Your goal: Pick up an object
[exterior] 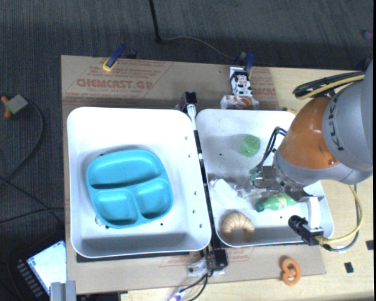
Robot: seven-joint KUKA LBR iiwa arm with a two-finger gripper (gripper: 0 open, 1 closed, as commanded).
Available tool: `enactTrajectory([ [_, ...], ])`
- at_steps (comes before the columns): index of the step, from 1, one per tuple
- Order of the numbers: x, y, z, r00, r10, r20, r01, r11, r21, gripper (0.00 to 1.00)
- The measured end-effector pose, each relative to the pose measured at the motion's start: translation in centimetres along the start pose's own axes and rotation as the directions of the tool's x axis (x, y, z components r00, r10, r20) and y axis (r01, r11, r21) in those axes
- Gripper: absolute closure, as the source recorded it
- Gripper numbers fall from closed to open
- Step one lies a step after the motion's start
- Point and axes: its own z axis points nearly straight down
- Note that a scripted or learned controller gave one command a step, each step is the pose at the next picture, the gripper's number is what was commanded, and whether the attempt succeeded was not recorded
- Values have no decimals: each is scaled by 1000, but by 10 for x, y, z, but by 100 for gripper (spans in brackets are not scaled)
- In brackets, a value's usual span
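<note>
Nearest to me, at the front edge of the desk [113,80], an orange ring-shaped piece [291,269] lies outside the bins, with a tangle of cables beside it. Just behind it sits the right bin [220,119], and that is where all the work is. A tan shell-like object [237,225] rests against the front wall of this bin, untouched. A little further back and to the right, a green oblong toy [276,202] lies on the bin floor, and my tool [267,182] hangs directly over its back edge, low in the bin. The orange wrist band blocks my line of sight, so I cannot tell from here how the tool is set, nor whether it touches the toy. Something pale and crumpled [224,190] lies to the tool's left, near the divider. Further back, a small green ball [250,145] sits alone, well apart from the tool.

The left bin [75,168] carries a blue divided tray [129,187] and plays no part so far.

My judgement: the approach is made, with the green toy the likely target, but nothing is lifted. Everything rests on the bin floor. The grasp and the lift are both left to do.
</note>
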Motion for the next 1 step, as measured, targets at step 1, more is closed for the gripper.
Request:
enactTrajectory([
  [1,0,0,0,1000,0,0,0,1000,1,0],
])
